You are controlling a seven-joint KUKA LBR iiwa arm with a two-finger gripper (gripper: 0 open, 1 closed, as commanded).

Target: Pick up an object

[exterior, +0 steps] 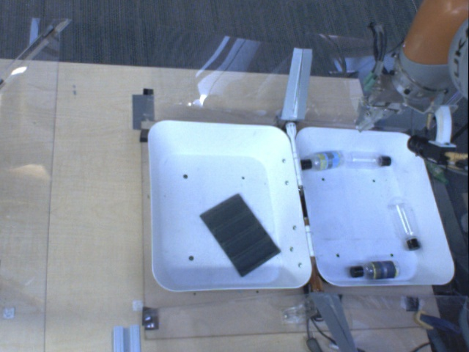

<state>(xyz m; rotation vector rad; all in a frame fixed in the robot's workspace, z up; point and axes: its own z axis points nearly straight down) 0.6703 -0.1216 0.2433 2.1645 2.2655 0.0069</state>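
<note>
Below end effector [375,107], bottle [323,160]

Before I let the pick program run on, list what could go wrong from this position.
1. The end effector sits over the back rim of the right bin; a straight descent may hit the rim.
2. The clear bottles are round, lie on their sides and look slippery, so they may roll out of a pinch.
3. Two bottles lie against the bin walls, leaving little finger room.
4. The dark flat pad in the left bin lies flush, hard to get under.
</note>
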